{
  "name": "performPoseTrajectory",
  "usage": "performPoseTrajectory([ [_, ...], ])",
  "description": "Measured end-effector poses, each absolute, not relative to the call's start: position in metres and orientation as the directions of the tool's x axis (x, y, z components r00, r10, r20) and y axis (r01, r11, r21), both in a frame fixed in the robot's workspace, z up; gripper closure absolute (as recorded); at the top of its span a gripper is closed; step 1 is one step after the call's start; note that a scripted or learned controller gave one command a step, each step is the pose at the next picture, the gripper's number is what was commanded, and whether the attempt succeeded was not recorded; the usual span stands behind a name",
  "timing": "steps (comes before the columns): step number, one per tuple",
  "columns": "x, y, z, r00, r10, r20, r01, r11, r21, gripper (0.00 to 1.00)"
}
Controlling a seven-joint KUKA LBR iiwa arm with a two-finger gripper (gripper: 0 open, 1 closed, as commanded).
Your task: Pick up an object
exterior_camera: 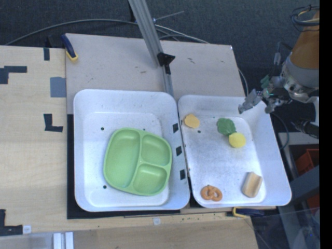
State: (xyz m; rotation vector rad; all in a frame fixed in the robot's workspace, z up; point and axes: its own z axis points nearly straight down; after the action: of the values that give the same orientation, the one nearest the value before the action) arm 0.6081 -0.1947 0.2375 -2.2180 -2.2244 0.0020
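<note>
Hovering at the right edge of the frame, above the upper right corner of the right bin (pixel 270 154), the grey arm carries its jaws (pixel 258 101) over the bin's rim; whether they are open or closed cannot be told from this slanted view, and nothing shows between them. Below and left of them, in the upper half of that bin, a green lumpy piece (pixel 225 126) lies touching a yellow ball (pixel 237 140) at its lower right. Further left, near the bin's upper left corner, sits a small yellow-orange piece (pixel 192 121), well apart from the other two. At the bin's lower edge a brown pretzel (pixel 211 193) lies near the left, and a tan block (pixel 251 184) lies tilted near the right. The left bin (pixel 83 139) holds a light green divided plate (pixel 137 161) with three compartments, set at an angle in the bin's lower middle. Both bins rest side by side on the table (pixel 109 61).
</note>
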Motion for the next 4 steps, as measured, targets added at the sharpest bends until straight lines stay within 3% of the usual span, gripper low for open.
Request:
performPoseTrajectory([
  [1, 0.608, -0.195, 0.238, -0.003, 1.0, -0.001, 1.0, 0.003, -0.001, 0.0],
  [2, 0.605, -0.203, 0.178, -0.001, 1.0, 0.0, 1.0, 0.001, -0.007, 0.0],
  [4, 0.606, -0.206, 0.087, -0.003, 1.0, -0.002, 1.0, 0.003, -0.001, 0.0],
])
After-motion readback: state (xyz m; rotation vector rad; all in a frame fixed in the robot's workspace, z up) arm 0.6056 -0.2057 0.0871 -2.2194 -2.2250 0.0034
